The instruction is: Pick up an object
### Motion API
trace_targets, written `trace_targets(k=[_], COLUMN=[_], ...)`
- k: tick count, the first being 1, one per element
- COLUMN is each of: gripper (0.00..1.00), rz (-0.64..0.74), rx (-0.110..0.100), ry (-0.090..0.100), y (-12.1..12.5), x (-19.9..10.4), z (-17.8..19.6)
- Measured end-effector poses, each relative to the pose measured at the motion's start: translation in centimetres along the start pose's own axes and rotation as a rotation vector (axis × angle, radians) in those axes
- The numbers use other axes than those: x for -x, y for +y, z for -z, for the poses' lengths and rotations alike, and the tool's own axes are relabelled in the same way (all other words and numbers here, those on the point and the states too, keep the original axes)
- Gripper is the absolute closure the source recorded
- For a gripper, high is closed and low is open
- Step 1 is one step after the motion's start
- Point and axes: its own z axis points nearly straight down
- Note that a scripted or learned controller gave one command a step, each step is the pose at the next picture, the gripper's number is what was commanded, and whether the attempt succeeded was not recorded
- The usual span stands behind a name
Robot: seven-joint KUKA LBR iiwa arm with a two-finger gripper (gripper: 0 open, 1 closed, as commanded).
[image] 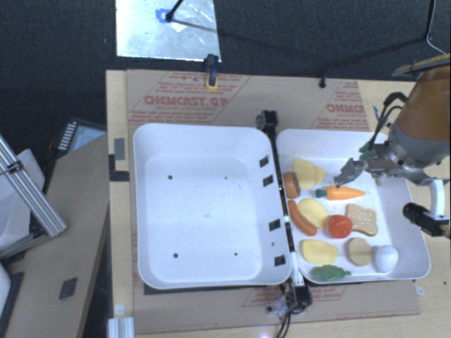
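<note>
Pincer (347, 174): over the right bin (416, 248), tip just above the carrot (344, 193); whether wide or narrow cannot be told. Carrot: directly beneath, lying flat. Tomato (340, 226), toast (363, 219), egg (385, 258): below, nearer the camera. Left bin (204, 210): well apart, leftward.

I see a silver sheet (168, 18) on the dark floor, a yellow-blue clamp (211, 72) at the cardboard's (183, 94) far edge, and aluminium rails (25, 192) on my left.
</note>
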Motion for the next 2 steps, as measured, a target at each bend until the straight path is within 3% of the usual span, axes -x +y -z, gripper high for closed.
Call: trace_targets(k=[1, 2], gripper=[0.0, 1.0], rz=[-0.005, 0.0], rx=[-0.006, 0.002], ry=[0.001, 0.002], y=[-6.8, -6.4], x=[0.7, 0.7], z=[-10.8, -9.4])
